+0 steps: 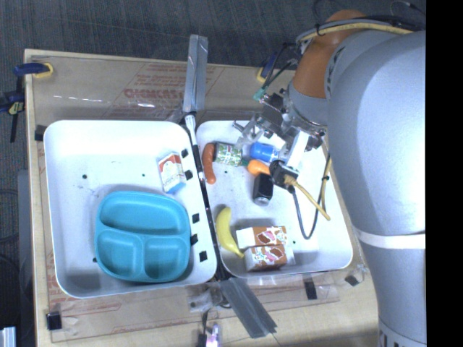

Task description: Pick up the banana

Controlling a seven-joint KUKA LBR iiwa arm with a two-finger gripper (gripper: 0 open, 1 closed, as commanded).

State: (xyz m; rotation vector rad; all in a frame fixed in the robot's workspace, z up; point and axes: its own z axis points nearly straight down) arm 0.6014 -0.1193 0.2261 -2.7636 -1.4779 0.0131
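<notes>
On a wooden table (108, 92) over dark carpet sit two white bins, the left bin (65, 150) carrying one blue tray (143, 237) and one small carton (171, 172), the right bin (336, 248) one banana (227, 231) near its front left corner, with the tool (269, 136) above its far edge.

Banana (228, 231) lies in the right bin (329, 248) beside a brown carton (266, 246); gripper (269, 144) hovers above the far-end clutter

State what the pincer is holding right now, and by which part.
Cannot be told. The pincer sits over the far clutter of the right bin, apart from the banana lying near the divider.
</notes>
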